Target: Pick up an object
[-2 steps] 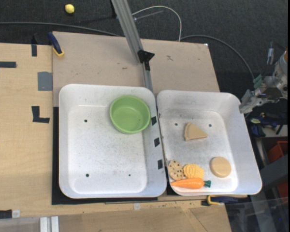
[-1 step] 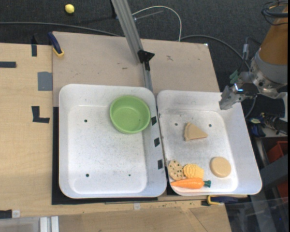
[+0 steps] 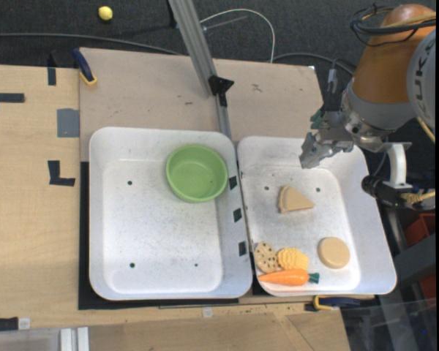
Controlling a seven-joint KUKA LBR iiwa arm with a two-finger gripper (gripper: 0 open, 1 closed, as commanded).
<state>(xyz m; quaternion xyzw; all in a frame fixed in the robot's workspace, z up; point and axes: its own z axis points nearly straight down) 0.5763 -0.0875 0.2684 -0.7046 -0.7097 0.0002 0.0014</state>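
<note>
Seen from above at a slant: a wooden worktop (image 3: pixel 29 218) bearing two shallow white bins side by side. In the left bin (image 3: pixel 132 269), a green bowl (image 3: pixel 197 172), upright, near the far right corner. A grey metal pole (image 3: pixel 194 39) slanting down to the far edge where both bins meet. In the right bin (image 3: pixel 366 269), a tan wedge-shaped piece (image 3: pixel 295 199) near the middle. Along the near edge, from left: a brown speckled biscuit (image 3: pixel 264 256), a yellow ridged piece (image 3: pixel 293 257) just beside it, an orange carrot (image 3: pixel 284 277) lying flat and touching the near rim, and a round tan disc (image 3: pixel 334 252) toward the near right corner. Over the far right part of the same bin, the pincer (image 3: pixel 312 154), dark grey, hanging above the bin floor, apart from every item, nearest the wedge; open or closed cannot be told from this angle. Behind it, the grey arm with its orange band (image 3: pixel 391 57), reaching in from the right. Far off beyond the worktop, a small yellow ball (image 3: pixel 105 12) on dark floor.
</note>
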